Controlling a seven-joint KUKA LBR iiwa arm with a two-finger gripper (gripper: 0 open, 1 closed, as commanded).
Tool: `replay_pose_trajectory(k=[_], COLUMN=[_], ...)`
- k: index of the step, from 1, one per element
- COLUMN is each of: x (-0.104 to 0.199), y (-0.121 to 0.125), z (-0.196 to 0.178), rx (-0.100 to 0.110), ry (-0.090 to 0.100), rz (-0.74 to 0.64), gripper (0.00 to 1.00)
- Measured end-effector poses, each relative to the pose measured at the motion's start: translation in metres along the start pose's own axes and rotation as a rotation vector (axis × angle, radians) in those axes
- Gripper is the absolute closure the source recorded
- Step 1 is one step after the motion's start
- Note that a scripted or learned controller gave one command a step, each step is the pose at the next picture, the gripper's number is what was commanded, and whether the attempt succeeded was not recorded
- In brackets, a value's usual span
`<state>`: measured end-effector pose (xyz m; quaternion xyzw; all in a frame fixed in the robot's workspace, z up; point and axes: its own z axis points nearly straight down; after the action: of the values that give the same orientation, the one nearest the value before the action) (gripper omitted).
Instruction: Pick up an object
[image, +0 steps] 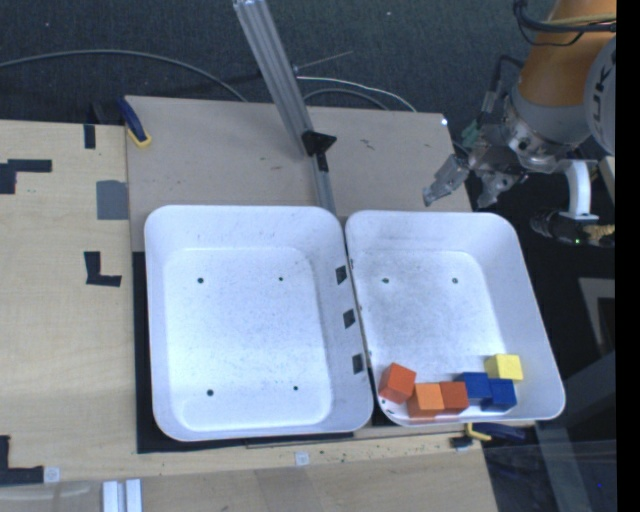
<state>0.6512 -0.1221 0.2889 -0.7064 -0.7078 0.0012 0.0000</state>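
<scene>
Right bin (520, 300): blocks (450, 388) heaped in near corner. Gripper (447, 187) beyond far rim, grip state unreadable, poised for approach.

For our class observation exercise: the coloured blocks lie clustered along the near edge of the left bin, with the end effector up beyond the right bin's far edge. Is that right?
Not quite. The camera view shows the coloured blocks clustered along the near edge of the right bin, not the left bin. The end effector is indeed up beyond the right bin's far edge.

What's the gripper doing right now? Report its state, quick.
Gripper: up beyond the far rim of the right bin, nothing seen held; open or shut cannot be told.
</scene>
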Motion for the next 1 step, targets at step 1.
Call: replay_pose_trajectory(k=[1], x=[-0.0687], y=[-0.0529], z=[0.0298], rx=[0.004], ry=[-0.001], rz=[0.009], gripper=[0.00])
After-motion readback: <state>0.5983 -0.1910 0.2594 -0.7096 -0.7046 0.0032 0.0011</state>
